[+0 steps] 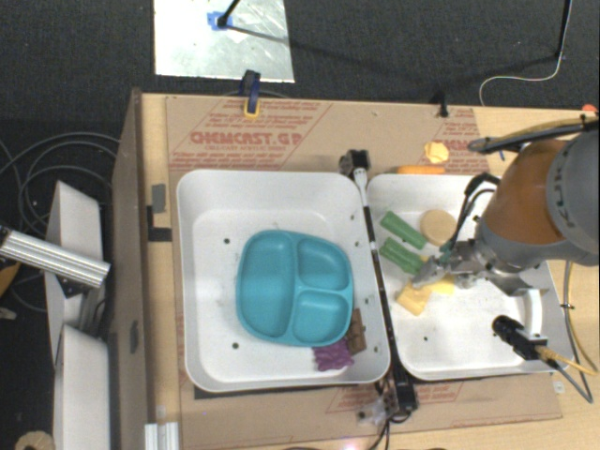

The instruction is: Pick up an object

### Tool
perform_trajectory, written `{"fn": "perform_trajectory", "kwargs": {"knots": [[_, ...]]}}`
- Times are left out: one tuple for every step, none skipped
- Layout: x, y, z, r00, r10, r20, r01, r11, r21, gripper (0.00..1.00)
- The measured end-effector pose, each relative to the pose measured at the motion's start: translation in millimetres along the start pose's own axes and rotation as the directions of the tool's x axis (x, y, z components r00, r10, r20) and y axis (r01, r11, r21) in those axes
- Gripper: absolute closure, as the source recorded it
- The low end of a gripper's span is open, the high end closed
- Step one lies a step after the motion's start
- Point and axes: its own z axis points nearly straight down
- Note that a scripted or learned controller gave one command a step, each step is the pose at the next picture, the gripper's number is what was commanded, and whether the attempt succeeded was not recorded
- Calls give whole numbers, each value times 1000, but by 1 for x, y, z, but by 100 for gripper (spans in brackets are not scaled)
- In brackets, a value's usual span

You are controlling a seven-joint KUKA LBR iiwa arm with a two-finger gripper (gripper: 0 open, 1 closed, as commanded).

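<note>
This is a robotics lab: a cardboard-topped bench [281, 129] carries two white bins [216, 251] clamped side by side, and the arm [534, 204] reaches in over them. Loose cables [56, 157] trail on the dark carpet [56, 54], beside aluminium rails [56, 256] and a foil sheet [223, 26].

The grey arm [553, 204] reaches in from the right, its wrist bent low, gripper [441, 272] pointing left.

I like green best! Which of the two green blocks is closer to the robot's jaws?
The lower green block, beside the divider. The gripper sits right by its lower end; the upper green block lies farther up the bin.
</note>
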Motion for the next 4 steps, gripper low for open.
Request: {"fn": "perform_trajectory", "kwargs": {"knots": [[-2,3,-15,1000,-1,3,1,1000,-7,100],[-19,-45,-83,1000,2,4,-2,1000,-8,100],[49,-2,-124,1000,-12,1,12,1000,-11,100],[44,-5,-122,1000,-2,3,2,1000,-5,0]]}}
